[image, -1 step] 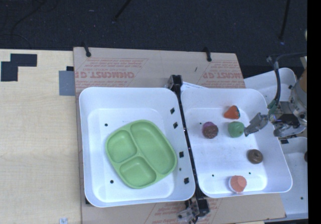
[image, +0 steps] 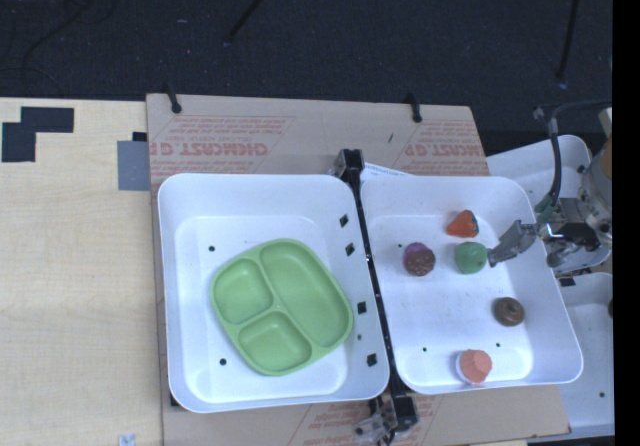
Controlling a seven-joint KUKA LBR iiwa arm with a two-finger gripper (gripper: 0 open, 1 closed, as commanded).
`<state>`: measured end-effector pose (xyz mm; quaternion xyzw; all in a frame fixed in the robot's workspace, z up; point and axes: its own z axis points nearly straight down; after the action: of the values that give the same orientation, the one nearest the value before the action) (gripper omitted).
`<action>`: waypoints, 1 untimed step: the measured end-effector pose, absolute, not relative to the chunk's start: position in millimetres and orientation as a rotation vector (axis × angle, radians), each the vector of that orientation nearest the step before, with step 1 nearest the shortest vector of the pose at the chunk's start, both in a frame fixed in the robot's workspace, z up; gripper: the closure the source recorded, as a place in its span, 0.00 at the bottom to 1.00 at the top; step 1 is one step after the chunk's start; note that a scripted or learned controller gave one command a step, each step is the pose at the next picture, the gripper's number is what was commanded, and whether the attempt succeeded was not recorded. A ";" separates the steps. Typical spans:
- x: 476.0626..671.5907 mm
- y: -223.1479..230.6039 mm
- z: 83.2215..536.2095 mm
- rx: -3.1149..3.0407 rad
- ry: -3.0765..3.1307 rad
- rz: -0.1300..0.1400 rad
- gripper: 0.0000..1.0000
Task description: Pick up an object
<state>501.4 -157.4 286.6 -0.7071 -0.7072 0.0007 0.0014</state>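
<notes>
The right bin (image: 540, 354) holds several small objects. An orange-red piece (image: 461, 224) lies at the back, with a dark purple ball (image: 419, 259) and a green ball (image: 471, 257) in front of it. A brown ring-shaped piece (image: 509, 311) and a salmon-pink round piece (image: 474, 366) sit nearer the front. My gripper (image: 506, 245) reaches in over the bin's right wall, and its grey tip ends just right of the green ball. I see nothing held in it.
The left bin (image: 190, 224) holds a light green divided plate (image: 281, 306). A black divider (image: 362, 264) runs between the two bins. Cardboard lies under both bins, and the arm's wrist and cables (image: 575, 234) crowd the right edge.
</notes>
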 end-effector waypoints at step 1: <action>493.3 -150.3 235.6 -2.216 -2.217 0.006 0.00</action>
<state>493.3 -150.3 235.6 -0.7070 -0.7072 0.0018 0.0036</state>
